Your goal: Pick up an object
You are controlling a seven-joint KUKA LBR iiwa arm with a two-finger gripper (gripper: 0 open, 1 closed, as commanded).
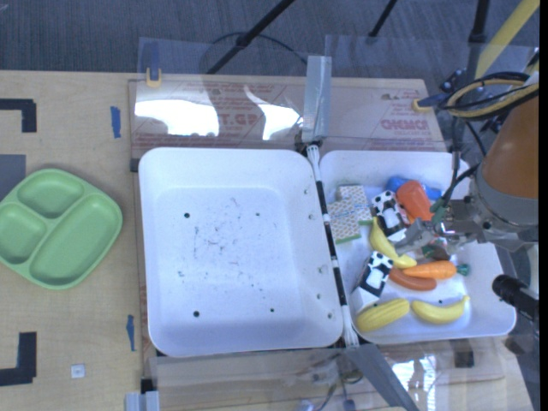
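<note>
**Gripper low over the toy pile in the right bin**

Going left to right, we see a green three-compartment plastic plate (56, 227), a shallow white left bin (154, 178), then the white right bin (488, 315) crowded with toys. Our two-finger gripper (428, 231) hangs there; we cannot tell its state. The orange plastic carrot (431, 271) lies just beside it at six o'clock, long axis three-to-nine. A curved yellow plastic banana (384, 244) sits at nine o'clock.
</note>
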